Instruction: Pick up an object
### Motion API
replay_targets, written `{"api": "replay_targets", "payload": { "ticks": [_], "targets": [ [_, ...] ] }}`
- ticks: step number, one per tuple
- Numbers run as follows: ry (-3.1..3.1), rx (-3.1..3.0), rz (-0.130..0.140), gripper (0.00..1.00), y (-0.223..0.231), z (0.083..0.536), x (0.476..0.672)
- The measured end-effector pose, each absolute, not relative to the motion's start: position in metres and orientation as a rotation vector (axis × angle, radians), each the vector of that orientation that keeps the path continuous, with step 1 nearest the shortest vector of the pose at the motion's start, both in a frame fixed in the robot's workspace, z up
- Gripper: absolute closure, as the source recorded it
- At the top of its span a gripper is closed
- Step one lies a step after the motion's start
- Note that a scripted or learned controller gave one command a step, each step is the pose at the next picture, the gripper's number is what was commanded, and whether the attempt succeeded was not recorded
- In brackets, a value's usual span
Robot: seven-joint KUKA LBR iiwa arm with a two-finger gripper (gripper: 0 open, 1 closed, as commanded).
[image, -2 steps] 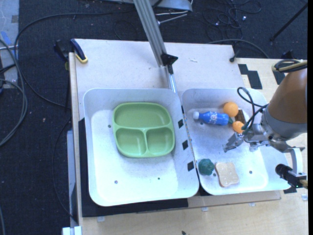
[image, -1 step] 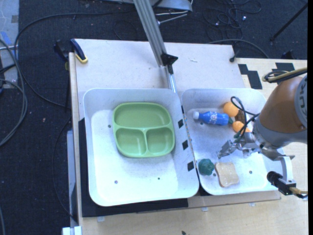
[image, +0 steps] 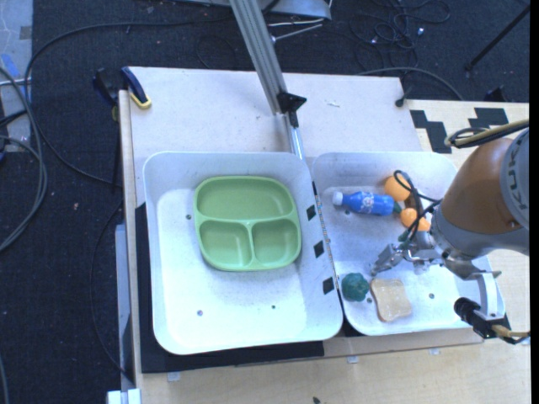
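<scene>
green divided plate (image: 248, 222) – left bin (image: 168, 310), metal pole (image: 261, 49), cables (image: 50, 158)

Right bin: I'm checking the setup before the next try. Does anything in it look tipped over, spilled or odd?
Nothing looks spilled or damaged. The blue bottle lies on its side near the far wall of the right bin, with orange pieces beside it. A green ball and a tan block sit near the front. The gripper hangs over the middle.
</scene>
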State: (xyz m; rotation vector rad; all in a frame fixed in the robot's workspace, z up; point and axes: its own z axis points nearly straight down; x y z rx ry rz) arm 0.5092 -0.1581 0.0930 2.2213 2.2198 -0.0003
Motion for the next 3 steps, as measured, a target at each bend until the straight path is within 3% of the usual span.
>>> {"api": "replay_targets", "payload": {
  "ticks": [1, 3],
  "targets": [
    [2.212, 2.217, 0.003, 1.0, -0.16, 0.106, 0.511],
    [2.221, 2.217, 0.002, 1.0, -0.165, 0.209, 0.506]
  ]
}}
